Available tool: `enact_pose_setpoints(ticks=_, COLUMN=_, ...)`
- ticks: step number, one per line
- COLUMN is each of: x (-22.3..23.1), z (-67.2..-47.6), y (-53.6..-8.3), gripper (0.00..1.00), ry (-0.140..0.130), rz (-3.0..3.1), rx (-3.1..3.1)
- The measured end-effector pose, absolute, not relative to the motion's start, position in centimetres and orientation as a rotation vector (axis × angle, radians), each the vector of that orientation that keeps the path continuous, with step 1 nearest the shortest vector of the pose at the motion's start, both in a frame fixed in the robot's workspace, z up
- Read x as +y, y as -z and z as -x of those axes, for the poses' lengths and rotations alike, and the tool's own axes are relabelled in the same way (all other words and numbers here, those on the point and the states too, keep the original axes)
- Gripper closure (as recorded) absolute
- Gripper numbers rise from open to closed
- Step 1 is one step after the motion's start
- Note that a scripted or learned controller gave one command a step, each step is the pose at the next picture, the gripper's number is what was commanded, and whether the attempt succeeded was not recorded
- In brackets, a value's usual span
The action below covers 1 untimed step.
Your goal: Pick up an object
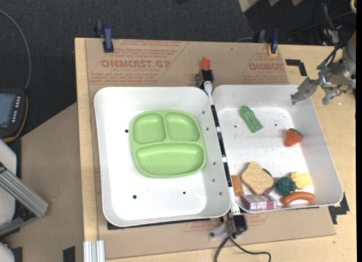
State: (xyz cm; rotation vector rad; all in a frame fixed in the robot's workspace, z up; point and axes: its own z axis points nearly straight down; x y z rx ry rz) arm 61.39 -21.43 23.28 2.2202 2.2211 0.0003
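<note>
Gripper point(317, 90): at the right bin's point(271, 98) 1 o'clock corner, jaws spread wide, holding nothing, poised above the rim.
Objects: green piece point(250, 118) lies alone at 12 o'clock, easiest to reach; toast point(257, 178) crowds others at 6 o'clock.

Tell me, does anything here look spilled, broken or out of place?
Nothing looks spilled or broken. The green plate sits flat in the left bin. The toy food is mostly bunched in the right bin's near corner, around the bread slice, with a green pickle and a tomato lying apart. The gripper hangs at the bin's far corner.
</note>
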Motion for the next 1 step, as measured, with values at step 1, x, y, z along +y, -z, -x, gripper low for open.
enact_pose_setpoints(ticks=1, x=-21.52, z=-58.81, y=-9.60, gripper=0.00, ry=-0.003, rz=-2.217, rx=2.223)
